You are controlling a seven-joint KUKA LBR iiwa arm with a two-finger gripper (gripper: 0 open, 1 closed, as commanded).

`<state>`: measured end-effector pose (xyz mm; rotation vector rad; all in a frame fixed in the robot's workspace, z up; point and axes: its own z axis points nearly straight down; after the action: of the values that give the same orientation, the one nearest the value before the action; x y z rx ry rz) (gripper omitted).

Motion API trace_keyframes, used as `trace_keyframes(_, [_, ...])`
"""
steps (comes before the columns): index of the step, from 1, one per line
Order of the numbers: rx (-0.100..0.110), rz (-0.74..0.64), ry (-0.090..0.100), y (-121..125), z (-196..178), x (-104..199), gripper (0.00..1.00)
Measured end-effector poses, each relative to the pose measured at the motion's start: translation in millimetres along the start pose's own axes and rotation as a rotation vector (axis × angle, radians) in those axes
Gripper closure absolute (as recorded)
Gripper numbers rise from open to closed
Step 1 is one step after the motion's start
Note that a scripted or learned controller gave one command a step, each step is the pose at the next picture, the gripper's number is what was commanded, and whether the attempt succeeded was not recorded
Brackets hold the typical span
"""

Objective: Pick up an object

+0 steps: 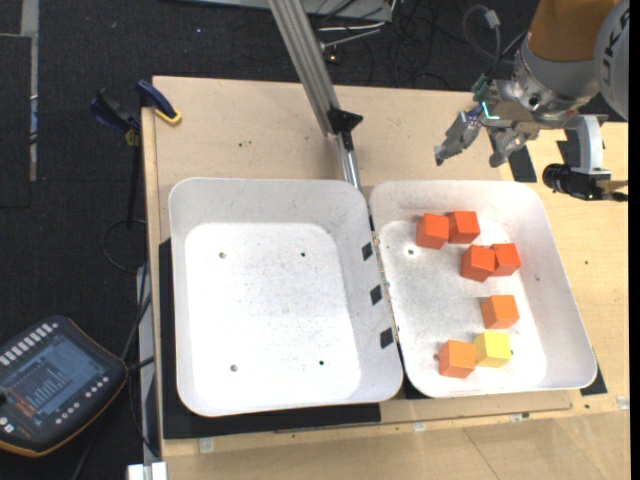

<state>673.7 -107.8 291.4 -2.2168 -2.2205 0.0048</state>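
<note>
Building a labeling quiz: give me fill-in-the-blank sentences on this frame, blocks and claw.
1. All the blocks lie in the ___ bin.
2. Only one block is coloured ___.
3. The claw hangs above the bench, beyond the far rim of the right bin, holding ___.
4. The left bin holds ___ blocks.

Missing words: right; yellow; nothing; no

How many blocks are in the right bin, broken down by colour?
Orange blocks: 6
Yellow block: 1
Total: 7, all in the right bin.
</note>
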Motion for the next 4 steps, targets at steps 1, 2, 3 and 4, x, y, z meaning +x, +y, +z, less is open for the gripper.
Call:
trace_keyframes(1, [-0.005, -0.002, -0.001, 0.6, -3.0, 0.0, 0.0])
trace_keyframes(2, [0.002, 0.002, -0.001, -7.5, 57.9, 0.0, 0.0])
trace_keyframes(3, [-0.001, 0.002, -0.001, -9.3, 101.2, 0.0, 0.0])
trace_keyframes(4, [0.0, -0.001, -0.001, -8.4, 147.4, 7.7, 0.0])
